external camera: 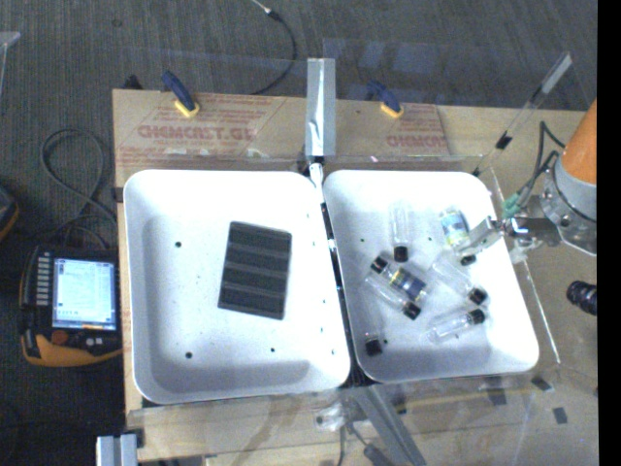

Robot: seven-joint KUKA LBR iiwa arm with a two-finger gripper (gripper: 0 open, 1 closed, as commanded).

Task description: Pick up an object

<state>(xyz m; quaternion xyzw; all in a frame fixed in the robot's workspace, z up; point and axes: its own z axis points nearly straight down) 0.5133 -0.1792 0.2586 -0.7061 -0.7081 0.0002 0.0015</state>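
Vials (pixel 398 284) lie scattered in the right bin (pixel 505 352), small clear tubes with dark caps, some crossing or touching one another near the bin's middle. One more vial (pixel 456 326) lies alone toward the near right corner, its long axis running from low left to upper right, and a loose black cap (pixel 373 344) sits near the near left corner. The left bin (pixel 146 357) holds a flat dark ribbed block (pixel 256 269), well apart from everything else.

The end effector (pixel 490 229) hangs over the right bin's far right part, just beside a vial with a pale label (pixel 452 227). How wide it stands cannot be told from this slanted view, and nothing is visibly held.

From the end effector, the cluster of vials lies to the left and toward the near edge; the labelled vial is the closest candidate, lying just to its left. My judgement is that the coming move turns on lining up across a chosen vial's long axis, since tubes roll if approached along their length.
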